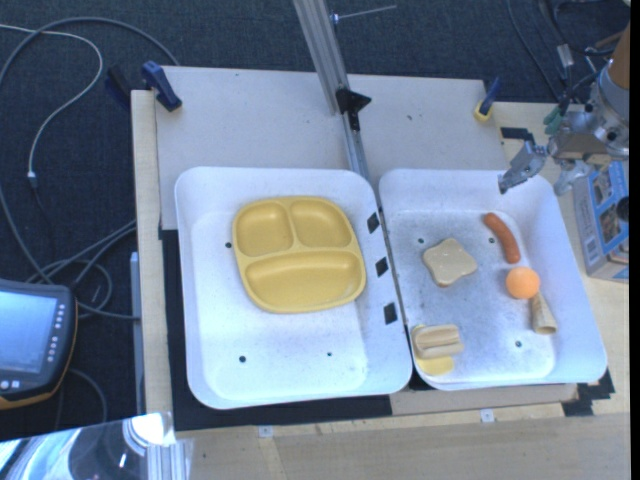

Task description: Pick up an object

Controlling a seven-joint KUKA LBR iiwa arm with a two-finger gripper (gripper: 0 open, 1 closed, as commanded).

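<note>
The right bin (pixel 570 363) holds a red-brown sausage (pixel 502 236), a tan toast slice (pixel 448 262), an orange ball (pixel 522 283), a small tan cone (pixel 542 314) and a layered bread block (pixel 437 340) resting on a yellow piece (pixel 433 365). My gripper (pixel 545 172) hangs over the far right corner of this bin, above and just beyond the sausage. It is open, with its two grey fingers spread apart and nothing between them.
A yellow divided plate (pixel 298 252) lies in the left bin (pixel 290 368). A metal post (pixel 330 58) slants up from between the bins. Blue clamps (pixel 160 83) sit at the board's far corners, and cables trail on the dark floor at left.
</note>
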